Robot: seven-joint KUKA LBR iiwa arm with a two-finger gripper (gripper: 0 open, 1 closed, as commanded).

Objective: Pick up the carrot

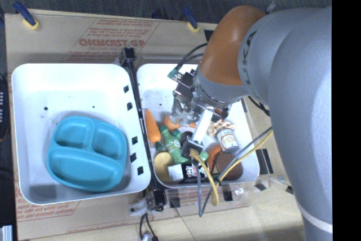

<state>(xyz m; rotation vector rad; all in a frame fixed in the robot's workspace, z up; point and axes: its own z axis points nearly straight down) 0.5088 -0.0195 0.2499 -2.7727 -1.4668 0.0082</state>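
Observation:
The carrot [151, 126] is a slim orange piece lying along the left wall of the right bin [152, 79], pointing toward the bin's far end. My gripper [181, 112] hangs over the middle of that bin, just right of the carrot, low above the pile of items. A small gap separates it from the carrot. The arm's grey body and orange band cover the bin's right side.
A green item [170, 141], a yellow round piece [162, 161], a small labelled bottle [227, 137], a brown round item [227, 164] and a black box [189, 171] crowd the right bin. A yellow cable [206, 173] crosses them. A blue divided plate [87, 153] lies in the left bin [34, 82].

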